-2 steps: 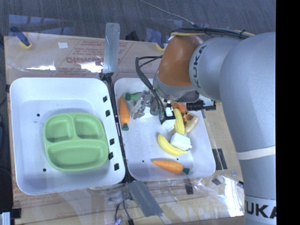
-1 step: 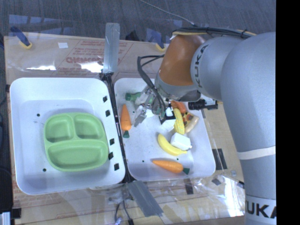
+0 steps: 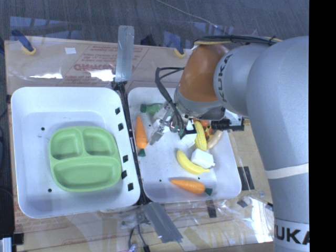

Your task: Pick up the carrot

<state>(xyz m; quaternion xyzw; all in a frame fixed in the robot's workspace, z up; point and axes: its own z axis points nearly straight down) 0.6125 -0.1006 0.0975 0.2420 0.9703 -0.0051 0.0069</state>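
Two carrots lie in the right bin. One carrot stands lengthwise against the bin's left wall, its green top toward the front. The other carrot lies near the front edge, pointing left. My gripper hangs over the bin's back-left part, just right of the upper carrot, its metal fingers spread with nothing between them.
A banana, a white block, a corn cob and a green item share the right bin. The left bin holds a green divided plate. The arm covers the right bin's back-right corner.
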